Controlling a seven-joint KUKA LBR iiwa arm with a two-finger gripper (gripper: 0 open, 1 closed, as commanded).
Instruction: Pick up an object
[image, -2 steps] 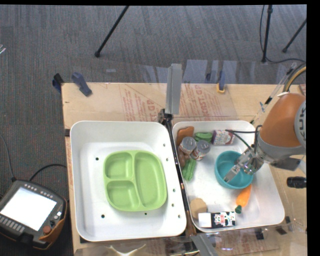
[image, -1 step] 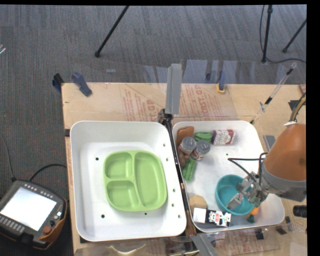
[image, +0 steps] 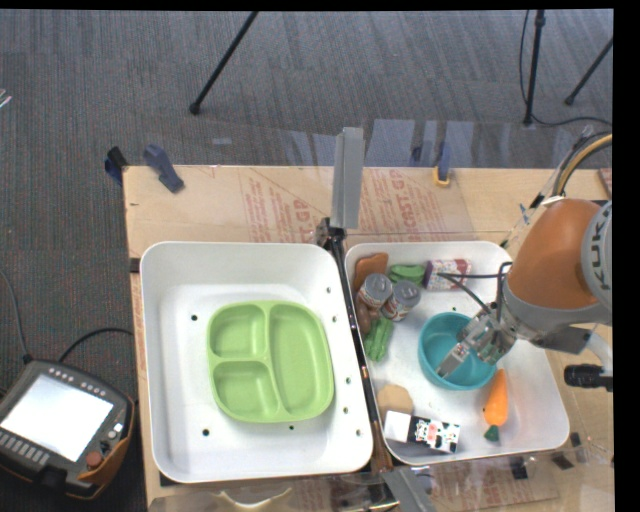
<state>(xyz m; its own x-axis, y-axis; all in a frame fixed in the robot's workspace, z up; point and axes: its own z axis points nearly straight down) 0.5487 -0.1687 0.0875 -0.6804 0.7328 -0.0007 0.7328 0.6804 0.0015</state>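
Two shallow white bins sit side by side on the bench: the left bin (image: 165, 300) holds a green divided plate (image: 270, 360), while the right bin (image: 545, 400) carries the clutter from which one object is to be picked. The arm (image: 555, 265) enters from the right, its orange band above the wrist, and its gripper (image: 470, 350) is lowered into a teal bowl (image: 440, 350) in the middle of the right bin. The fingers appear slightly parted and angled down toward the bowl's inner wall near its rim; nothing can be made out between them, though whether a pad touches the bowl is not resolvable at this size. Around the bowl lie the other candidates — two small jars (image: 390, 293) and a green vegetable (image: 379, 338) to its left, a bottle with a red label (image: 447, 271) near the far wall, a toy carrot (image: 495, 400) just beside the bowl on the near right, and a tan piece (image: 395, 398) with a printed box (image: 430, 432) along the near wall. The step in hand is judged to be the descent-and-grasp phase, with the bowl as the likely target. The next move would call for one finger seated on each side of the rim, a firm closure, then a straight lift — a thin, curved wall may slip or tilt out of a shallow pinch.
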